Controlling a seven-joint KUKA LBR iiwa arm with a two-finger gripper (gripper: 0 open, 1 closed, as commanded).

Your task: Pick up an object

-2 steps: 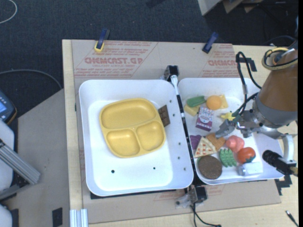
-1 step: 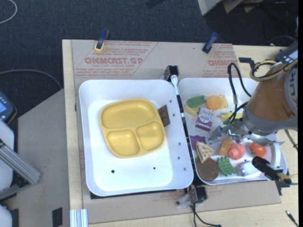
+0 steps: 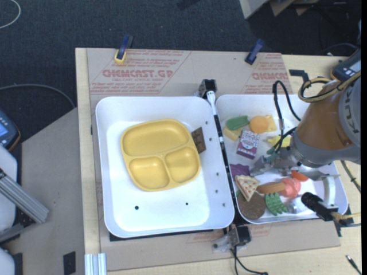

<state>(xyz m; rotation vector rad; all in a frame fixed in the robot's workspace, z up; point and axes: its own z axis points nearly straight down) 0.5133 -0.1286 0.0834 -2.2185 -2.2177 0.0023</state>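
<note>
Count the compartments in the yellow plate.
3 in the yellow plate in the left bin: one wide across the far side, two smaller on the near side, left and right.

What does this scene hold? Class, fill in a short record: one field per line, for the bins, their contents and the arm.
left bin: yellow tray with three compartments; small brown piece at its right edge
right bin: toy foods, among them green piece, orange, pizza slice, cookie
arm: over the right bin, reaching in from the right
gripper: low among the toys; grasp unclear
</note>
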